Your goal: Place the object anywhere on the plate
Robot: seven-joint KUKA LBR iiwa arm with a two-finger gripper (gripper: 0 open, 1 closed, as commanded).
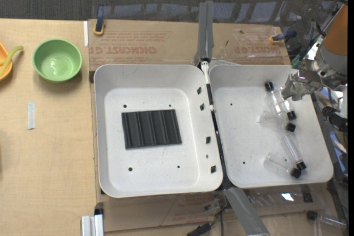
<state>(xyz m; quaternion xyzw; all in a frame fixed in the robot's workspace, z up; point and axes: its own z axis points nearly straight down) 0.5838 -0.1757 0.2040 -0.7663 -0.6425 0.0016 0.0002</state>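
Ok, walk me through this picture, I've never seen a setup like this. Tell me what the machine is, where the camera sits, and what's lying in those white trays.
One camera looks down at a slant on a bench. The machine is a robot arm, grey with an orange band, reaching in from the right; its gripper hangs over the right bin's upper right area. Whether it holds anything cannot be told here. That bin contains several clear plastic tubes with black caps. The left bin holds a dark ribbed plate, lying flat near its middle, with nothing on it yet. Outside the bins, on the wooden table to the left, stands a green bowl.
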